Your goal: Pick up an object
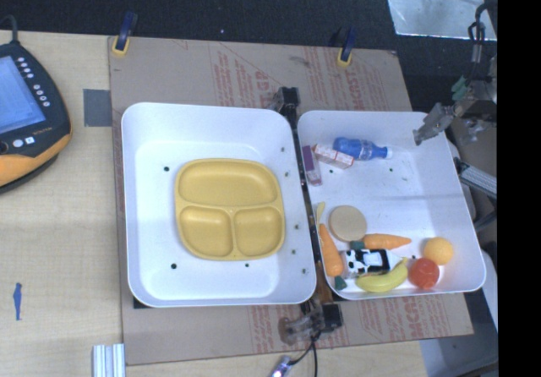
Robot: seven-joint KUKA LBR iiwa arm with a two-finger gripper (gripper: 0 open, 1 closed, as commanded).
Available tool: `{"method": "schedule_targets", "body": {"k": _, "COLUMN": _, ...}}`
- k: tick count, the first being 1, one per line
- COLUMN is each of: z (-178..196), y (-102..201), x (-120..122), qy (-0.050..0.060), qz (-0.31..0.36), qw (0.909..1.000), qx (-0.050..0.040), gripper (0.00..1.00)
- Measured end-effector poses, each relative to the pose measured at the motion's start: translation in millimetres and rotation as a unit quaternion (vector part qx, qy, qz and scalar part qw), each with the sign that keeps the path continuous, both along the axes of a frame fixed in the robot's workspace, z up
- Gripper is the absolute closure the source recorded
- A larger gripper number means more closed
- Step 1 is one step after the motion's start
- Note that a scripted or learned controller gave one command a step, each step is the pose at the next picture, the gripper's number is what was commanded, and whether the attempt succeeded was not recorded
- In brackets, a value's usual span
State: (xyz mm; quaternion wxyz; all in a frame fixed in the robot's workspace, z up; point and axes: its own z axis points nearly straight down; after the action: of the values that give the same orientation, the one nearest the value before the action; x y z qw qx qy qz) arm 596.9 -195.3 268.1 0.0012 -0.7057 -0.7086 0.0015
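The pickable things crowd the near end of the right bin [461, 198]: a banana [380, 280], a red ball [423, 273], an orange ball [438, 250], a black-and-white toy [368, 261], two carrots [331, 250] [386, 241] and a tan disc [347, 222]. They touch or nearly touch, so a grasp there risks catching a neighbour. Farther back, a blue bottle [359, 149] lies on its side near the far wall, well apart from the pile, with a small tube [309, 166] just beside it. The bottle looks the easier target, I judge: come straight down over its middle and close across its narrow width.

The gripper [435, 122] sits at the right bin's far right corner, above the rim; whether it is apart or together cannot be told at this size, and nothing shows in it.

The left bin [144, 198] holds a yellow tray [230, 208]. Both bins rest on cardboard [211, 71] clamped to a wooden bench [51, 265]. A pendant [25, 113] lies at far left; dark floor lies beyond.
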Motion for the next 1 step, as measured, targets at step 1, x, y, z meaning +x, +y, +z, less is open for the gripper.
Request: {"method": "schedule_targets", "body": {"k": 1, "z": -145.5, "y": 54.1, "x": -112.1, "qy": 0.002, "qz": 0.001, "qw": 1.0000, "qx": 0.0014, "gripper": 0.00}}
